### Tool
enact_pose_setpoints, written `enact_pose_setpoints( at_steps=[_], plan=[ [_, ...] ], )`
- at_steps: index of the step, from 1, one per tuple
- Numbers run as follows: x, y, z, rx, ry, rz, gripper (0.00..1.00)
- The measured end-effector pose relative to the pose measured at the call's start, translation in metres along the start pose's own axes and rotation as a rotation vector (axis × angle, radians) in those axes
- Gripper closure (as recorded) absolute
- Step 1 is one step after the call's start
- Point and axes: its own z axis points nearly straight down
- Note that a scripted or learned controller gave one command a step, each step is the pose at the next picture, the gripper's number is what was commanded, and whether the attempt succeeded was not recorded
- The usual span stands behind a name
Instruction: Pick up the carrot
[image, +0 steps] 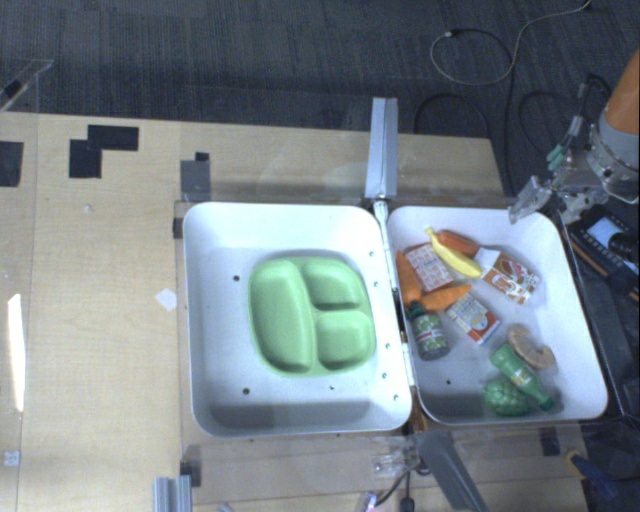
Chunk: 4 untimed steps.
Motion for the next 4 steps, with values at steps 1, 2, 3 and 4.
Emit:
enact_pose_setpoints(
  at_steps=[1, 2, 3, 4],
  plan=[
    [0.062, 0.017, 0.141, 0.001, 0.001, -0.203, 0.0],
    [0.108, -0.029, 0.148, -0.006, 0.001, -0.186, 0.0],
    [0.057, -0.009, 0.104, -0.001, 0.0, 0.042, 0.0],
    [0.09, -0.031, 0.129, -0.024, 0.003, 0.479, 0.0]
  ],
)
